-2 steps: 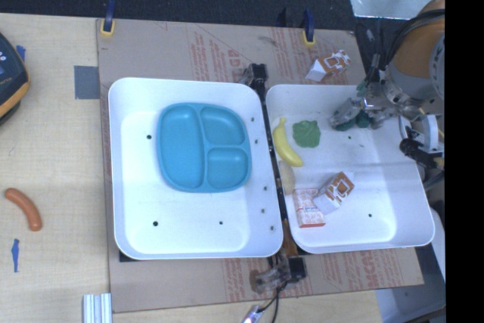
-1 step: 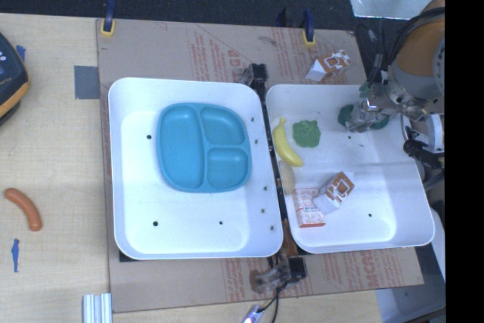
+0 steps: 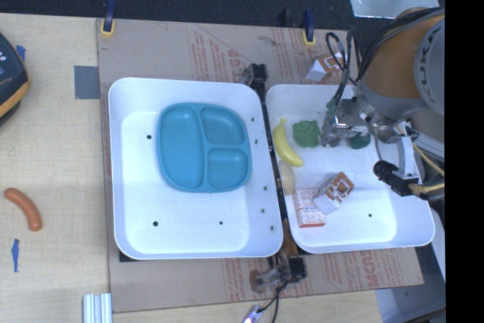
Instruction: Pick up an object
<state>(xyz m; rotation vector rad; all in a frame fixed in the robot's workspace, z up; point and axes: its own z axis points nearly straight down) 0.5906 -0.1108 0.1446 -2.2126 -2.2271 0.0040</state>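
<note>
Pincer (image 3: 338, 129) of the grey and orange arm sits low in the right bin (image 3: 408, 234), just beside a green toy (image 3: 306, 133), but whether it is open or closed cannot be told, and nothing is visibly held. Other things to pick lie in that bin: a banana (image 3: 286, 145) against its left wall, a small carton (image 3: 307, 207), and a little box (image 3: 337, 187). Judging from this, the pick is not yet done; closing on an object and lifting remain.
</note>
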